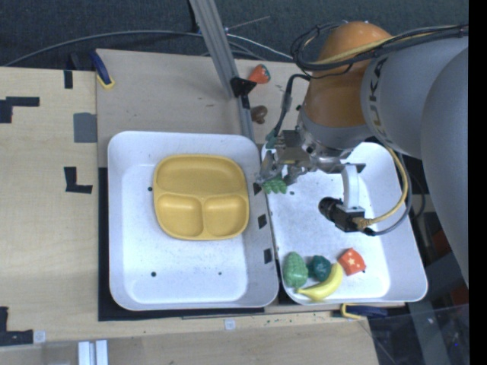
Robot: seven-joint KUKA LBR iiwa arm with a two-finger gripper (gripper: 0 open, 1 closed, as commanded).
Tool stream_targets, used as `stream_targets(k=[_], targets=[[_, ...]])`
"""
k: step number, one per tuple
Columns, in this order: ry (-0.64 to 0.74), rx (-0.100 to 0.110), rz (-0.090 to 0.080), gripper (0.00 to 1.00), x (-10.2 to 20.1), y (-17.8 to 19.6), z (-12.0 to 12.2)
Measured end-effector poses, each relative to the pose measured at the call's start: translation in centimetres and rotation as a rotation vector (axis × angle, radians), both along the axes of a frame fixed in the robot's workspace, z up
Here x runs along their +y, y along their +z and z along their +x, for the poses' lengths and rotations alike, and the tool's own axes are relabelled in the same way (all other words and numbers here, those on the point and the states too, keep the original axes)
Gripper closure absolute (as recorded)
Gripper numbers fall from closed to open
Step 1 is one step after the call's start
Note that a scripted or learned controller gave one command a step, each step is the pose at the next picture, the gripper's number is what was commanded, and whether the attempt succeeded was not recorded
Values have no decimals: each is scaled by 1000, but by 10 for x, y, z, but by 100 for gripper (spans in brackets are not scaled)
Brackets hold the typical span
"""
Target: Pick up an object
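My orange band (346,74) tops grey casing. Left white bin (125,204) holds a yellow divided plate (202,196); right bin's near corner: yellow banana (326,286), green vegetable (295,268), red-orange fruit (351,261).

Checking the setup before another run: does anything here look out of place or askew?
Mostly tidy. The yellow divided plate sits slightly askew in the left bin. A small green item lies against the right bin's left wall under the gripper, apart from the toys clustered at its near edge.

1. You get even, bright overhead light; the white bins (129,280) look slightly washed out.
2. Shadows stay soft and short.
3. Your picture is mildly soft and grainy throughout.
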State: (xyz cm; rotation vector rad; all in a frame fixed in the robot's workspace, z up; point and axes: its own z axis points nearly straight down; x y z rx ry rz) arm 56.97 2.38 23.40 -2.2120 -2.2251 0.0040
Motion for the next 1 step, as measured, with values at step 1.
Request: stream_targets(k=[1], targets=[[1, 0, 0, 100, 50, -13, -18]])
